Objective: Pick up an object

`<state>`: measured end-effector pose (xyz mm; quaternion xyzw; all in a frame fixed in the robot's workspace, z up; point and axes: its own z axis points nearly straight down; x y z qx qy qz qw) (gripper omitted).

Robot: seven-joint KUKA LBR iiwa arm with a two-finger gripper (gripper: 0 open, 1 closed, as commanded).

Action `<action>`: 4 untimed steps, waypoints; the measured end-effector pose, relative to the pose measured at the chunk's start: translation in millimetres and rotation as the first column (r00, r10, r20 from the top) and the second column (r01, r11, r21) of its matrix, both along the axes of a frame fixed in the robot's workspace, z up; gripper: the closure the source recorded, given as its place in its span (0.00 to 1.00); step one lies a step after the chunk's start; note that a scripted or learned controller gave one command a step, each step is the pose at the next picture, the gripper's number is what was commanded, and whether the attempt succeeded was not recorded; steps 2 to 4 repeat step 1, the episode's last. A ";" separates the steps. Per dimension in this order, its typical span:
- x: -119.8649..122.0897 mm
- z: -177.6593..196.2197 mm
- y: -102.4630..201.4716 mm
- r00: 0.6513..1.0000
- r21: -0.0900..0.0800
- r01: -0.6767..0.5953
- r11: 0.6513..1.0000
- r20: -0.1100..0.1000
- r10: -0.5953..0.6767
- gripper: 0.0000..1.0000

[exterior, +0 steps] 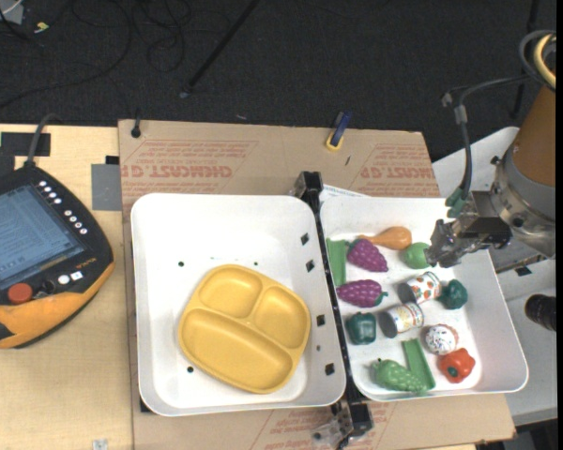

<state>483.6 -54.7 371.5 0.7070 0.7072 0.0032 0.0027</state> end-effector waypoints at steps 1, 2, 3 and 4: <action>11.0 20.6 68.5 1.000 0.001 -0.007 1.000 -0.009 0.007 1.00; 11.0 20.6 68.5 1.000 0.001 -0.007 1.000 -0.009 0.007 1.00; 11.0 20.6 68.5 1.000 0.001 -0.007 1.000 -0.009 0.007 1.00; 11.0 20.6 68.5 1.000 0.001 -0.007 1.000 -0.009 0.007 1.00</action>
